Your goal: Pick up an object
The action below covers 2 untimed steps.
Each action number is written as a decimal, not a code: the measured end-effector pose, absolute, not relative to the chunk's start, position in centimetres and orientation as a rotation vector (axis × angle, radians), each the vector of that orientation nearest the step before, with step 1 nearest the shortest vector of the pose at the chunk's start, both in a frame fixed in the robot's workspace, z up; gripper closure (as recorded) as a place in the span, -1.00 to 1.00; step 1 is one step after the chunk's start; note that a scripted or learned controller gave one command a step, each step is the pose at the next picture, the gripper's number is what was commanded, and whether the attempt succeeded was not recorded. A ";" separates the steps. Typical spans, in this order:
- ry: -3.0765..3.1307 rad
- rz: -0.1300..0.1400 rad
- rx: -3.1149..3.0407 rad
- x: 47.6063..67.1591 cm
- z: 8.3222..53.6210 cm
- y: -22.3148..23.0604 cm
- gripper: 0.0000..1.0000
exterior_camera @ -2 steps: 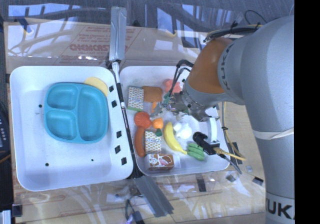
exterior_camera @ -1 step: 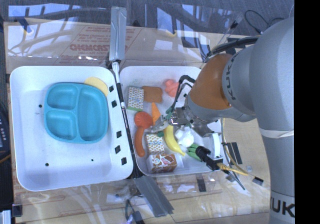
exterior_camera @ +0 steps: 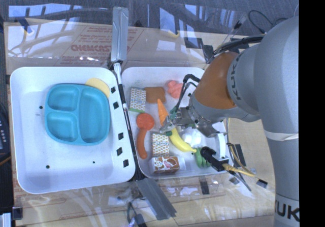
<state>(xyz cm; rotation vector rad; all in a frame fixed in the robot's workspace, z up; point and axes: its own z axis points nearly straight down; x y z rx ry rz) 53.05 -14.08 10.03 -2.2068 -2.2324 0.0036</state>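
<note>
Hovering low in the right bin (exterior_camera: 152, 76), the gripper (exterior_camera: 171, 122) sits over the banana (exterior_camera: 181, 142); jaw state cannot be told; centre before closing.

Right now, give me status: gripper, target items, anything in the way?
Gripper low in right bin, over carrot and banana; grasp unconfirmed. Toy food packed tight around it. Blue tray in left bin, untouched.

bins (exterior_camera: 20, 119): looking like smooth matt white plastic;
tray (exterior_camera: 77, 113): showing glossy blue plastic;
banana (exterior_camera: 180, 142): shining like smooth plastic
</note>
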 end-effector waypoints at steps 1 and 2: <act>-2.233 0.004 -2.207 53.1 10.0 -14.1 -1.00; -2.236 0.006 -2.201 53.1 10.9 -14.0 1.00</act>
